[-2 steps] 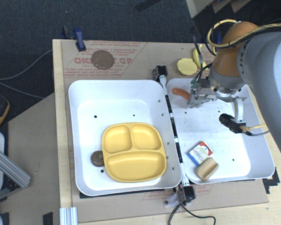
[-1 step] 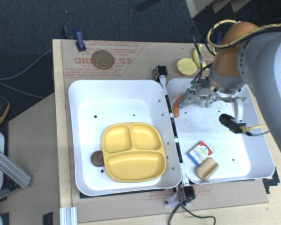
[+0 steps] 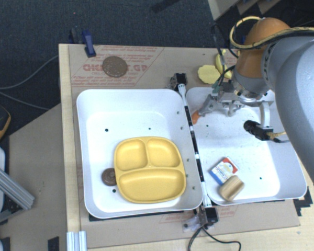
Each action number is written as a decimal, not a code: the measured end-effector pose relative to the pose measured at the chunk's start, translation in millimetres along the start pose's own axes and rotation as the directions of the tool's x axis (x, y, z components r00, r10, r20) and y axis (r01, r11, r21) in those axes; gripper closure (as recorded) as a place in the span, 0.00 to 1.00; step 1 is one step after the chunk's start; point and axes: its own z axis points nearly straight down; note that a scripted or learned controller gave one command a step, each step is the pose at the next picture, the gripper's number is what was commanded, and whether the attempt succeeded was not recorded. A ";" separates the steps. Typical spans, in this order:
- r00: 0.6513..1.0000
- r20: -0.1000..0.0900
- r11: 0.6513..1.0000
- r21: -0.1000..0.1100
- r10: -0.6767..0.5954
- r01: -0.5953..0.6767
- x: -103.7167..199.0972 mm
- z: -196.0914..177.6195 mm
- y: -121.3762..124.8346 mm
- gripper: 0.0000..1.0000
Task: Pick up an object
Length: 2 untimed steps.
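My gripper point(image 3: 218, 105) hangs low over the far left part of the right bin point(image 3: 282, 190), with the orange-banded wrist above it. A small orange object point(image 3: 195, 117) lies just left of it, against the bin's left wall. Whether the gripper touches it I cannot tell. At the near side of the same bin lie a small blue, white and red box point(image 3: 223, 170) and a tan cylinder point(image 3: 231, 187), touching each other. The left bin point(image 3: 94, 114) holds a yellow divided plate point(image 3: 148, 169) with a brown round piece point(image 3: 109, 177) at its left edge.
A yellow object point(image 3: 208, 73) lies on the bench beyond the right bin. A brown disc point(image 3: 114, 66) and a blue clip point(image 3: 87, 42) sit at the bench's far left. The ridge between the bins point(image 3: 193, 140) runs just left of the gripper.
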 end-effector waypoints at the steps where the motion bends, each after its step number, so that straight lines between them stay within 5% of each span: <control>1: 1.000 0.008 1.000 -0.007 0.005 -0.005 2.6 -0.7 0.0 0.00; 2: 1.000 0.008 1.000 -0.008 0.005 -0.005 2.8 -0.7 0.2 0.00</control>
